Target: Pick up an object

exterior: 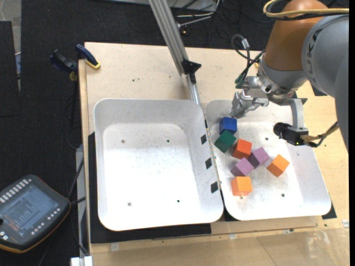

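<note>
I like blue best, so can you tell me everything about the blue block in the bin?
The blue block is a small cube with plain, solid-coloured faces; what it is made of I cannot tell. It sits in the right-hand white bin, at the far end of a cluster of blocks. The green block lies right against its near side. The gripper hangs just above and beside it; whether they touch is unclear.
</note>
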Robot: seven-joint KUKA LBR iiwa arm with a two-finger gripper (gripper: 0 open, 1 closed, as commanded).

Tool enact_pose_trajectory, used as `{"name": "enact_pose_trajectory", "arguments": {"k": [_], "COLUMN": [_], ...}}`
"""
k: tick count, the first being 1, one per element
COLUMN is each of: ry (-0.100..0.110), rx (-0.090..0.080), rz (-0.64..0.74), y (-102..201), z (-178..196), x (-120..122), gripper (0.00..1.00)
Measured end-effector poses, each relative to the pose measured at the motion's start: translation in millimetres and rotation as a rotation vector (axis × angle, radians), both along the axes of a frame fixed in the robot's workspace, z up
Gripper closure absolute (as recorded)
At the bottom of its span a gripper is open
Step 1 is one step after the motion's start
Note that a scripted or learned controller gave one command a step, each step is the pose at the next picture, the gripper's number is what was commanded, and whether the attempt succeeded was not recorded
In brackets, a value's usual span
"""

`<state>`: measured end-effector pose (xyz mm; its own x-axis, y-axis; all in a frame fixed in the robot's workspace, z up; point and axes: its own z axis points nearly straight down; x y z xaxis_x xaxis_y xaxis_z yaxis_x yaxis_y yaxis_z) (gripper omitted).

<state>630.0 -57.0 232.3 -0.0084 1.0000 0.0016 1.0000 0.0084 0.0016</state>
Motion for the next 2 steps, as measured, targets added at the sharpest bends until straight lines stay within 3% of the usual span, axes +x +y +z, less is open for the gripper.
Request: {"name": "enact_pose_trajectory", "arguments": {"k": [2], "ry": [-0.001], "rx": [0.001], "rz": [0.000], "y": [107.8], "z": [8.6], "x": [4.9], "gripper": [1.00]}}
